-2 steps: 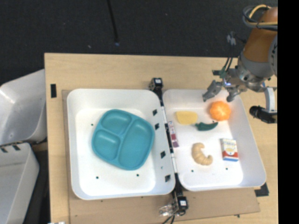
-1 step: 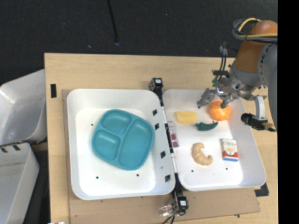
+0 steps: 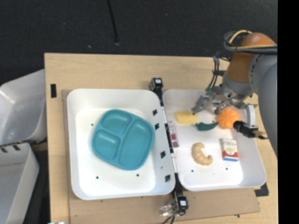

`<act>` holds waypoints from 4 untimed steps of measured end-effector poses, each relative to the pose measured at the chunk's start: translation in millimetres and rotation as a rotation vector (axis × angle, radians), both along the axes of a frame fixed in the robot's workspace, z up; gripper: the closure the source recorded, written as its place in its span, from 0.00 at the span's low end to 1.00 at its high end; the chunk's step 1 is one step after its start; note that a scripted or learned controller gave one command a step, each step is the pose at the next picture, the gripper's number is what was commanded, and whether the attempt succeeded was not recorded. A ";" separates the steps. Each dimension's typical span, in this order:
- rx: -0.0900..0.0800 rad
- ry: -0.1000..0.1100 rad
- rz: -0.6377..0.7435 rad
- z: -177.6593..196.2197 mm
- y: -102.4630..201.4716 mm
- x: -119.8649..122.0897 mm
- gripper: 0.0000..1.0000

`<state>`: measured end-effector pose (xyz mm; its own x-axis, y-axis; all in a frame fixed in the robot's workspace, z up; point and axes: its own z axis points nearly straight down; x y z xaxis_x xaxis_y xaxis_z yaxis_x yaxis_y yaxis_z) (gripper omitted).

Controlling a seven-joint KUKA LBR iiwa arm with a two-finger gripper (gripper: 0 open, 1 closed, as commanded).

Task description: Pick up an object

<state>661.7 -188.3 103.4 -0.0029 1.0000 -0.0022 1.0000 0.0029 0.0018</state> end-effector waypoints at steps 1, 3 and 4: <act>-0.003 -0.004 0.001 13.8 -1.4 0.8 1.00; 0.000 -0.004 0.001 105.9 4.2 -0.7 1.00; 0.000 -0.004 0.003 137.2 2.6 0.2 1.00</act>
<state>661.9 -185.8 240.6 -0.0055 1.0000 -0.0020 1.0000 0.0055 0.0056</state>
